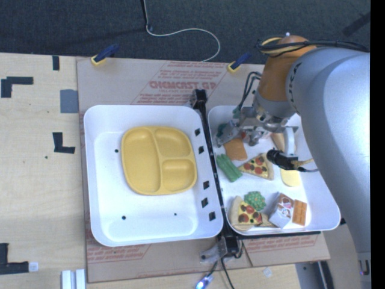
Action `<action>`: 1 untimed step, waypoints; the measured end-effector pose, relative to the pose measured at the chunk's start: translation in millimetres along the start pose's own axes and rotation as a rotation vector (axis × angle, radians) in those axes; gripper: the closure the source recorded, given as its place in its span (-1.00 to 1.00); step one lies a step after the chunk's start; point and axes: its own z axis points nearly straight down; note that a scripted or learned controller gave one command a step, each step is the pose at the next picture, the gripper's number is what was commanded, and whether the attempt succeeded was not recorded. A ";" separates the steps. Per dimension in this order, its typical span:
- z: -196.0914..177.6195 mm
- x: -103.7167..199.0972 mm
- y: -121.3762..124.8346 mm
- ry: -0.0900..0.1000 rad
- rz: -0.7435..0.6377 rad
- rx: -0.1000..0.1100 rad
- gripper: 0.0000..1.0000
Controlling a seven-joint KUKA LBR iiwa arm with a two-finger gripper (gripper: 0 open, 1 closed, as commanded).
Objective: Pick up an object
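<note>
My gripper (240, 132) hangs low over the far left part of the right bin (328, 205), under the orange band of the wrist (278, 77). Just in front of it lies an orange-brown bread-like piece (236, 151). Nearby are a green leafy piece (228, 168) and a pizza slice (257, 167). The view does not let me tell whether anything sits in the gripper.
The right bin also holds a yellow piece (291, 178), broccoli (255, 198), a second pizza slice (245, 213) and a small box (281, 211). In the left bin (108, 179) lies a yellow divided plate (159, 159). A black divider (207, 155) runs between the bins.
</note>
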 end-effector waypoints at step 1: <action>-1.1 9.1 -12.7 -0.007 0.007 -0.038 -1.00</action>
